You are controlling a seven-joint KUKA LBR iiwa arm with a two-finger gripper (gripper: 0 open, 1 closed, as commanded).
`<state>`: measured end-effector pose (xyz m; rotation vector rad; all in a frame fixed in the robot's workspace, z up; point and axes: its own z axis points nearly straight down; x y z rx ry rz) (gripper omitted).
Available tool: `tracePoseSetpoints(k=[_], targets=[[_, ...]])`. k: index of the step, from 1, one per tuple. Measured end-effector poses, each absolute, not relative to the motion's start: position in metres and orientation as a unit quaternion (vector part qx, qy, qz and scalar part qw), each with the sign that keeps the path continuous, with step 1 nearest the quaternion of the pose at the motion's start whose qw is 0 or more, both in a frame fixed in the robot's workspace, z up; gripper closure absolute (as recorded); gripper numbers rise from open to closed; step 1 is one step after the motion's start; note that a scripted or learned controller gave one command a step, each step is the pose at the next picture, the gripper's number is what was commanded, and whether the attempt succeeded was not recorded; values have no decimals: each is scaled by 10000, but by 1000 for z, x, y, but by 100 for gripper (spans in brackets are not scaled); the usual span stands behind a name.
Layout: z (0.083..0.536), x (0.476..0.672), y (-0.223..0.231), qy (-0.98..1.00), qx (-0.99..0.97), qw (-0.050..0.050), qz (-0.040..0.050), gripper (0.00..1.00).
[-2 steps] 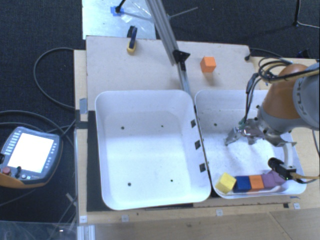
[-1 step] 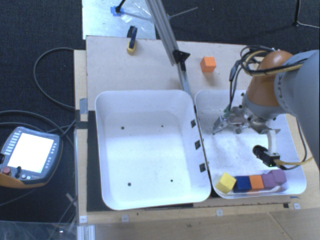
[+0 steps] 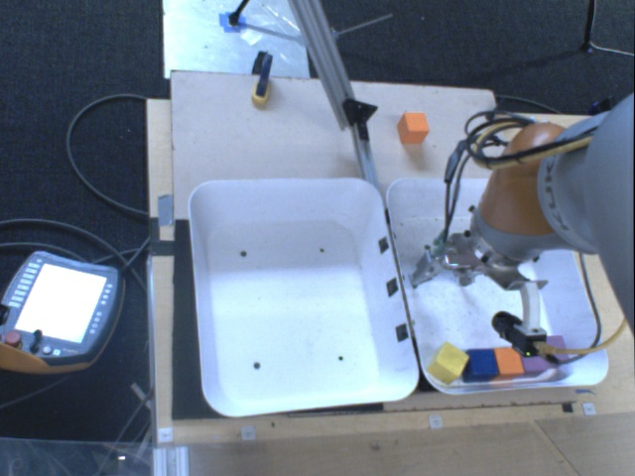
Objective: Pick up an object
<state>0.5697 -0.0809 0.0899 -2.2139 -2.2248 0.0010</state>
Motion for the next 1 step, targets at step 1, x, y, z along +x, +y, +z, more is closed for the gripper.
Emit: tracePoseSetpoints(k=[1], targets=[[91,605,-82,-7095,-7047,-22,-18,0]])
